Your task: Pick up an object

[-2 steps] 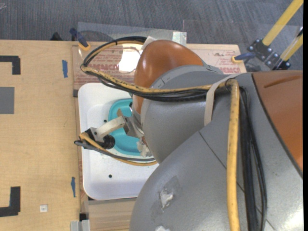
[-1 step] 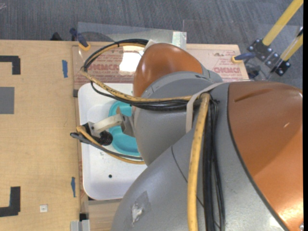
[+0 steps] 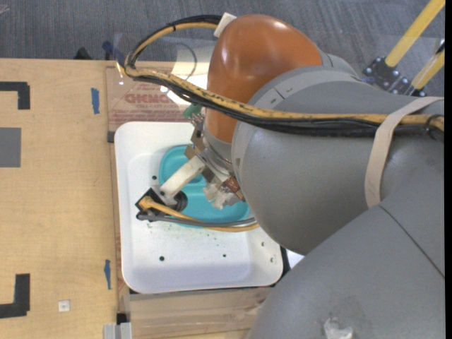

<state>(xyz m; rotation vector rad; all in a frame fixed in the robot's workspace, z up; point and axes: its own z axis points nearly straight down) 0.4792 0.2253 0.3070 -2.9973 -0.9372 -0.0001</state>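
A teal, flat, rounded object (image 3: 174, 162) lies in the middle of the white bin (image 3: 141, 263). Its right part is hidden under the arm. My gripper (image 3: 216, 191) hangs low over the teal object's right half, close to or touching it. The big grey arm with its orange band covers the bin's right side and whatever lies there. I see nothing lifted clear of the bin floor.
A few small dark specks (image 3: 162, 259) dot the bin floor near the front. A pale wooden board (image 3: 56, 189) with black marks and blue tape borders the bin on the left. A cardboard sheet (image 3: 141, 97) lies behind the bin.
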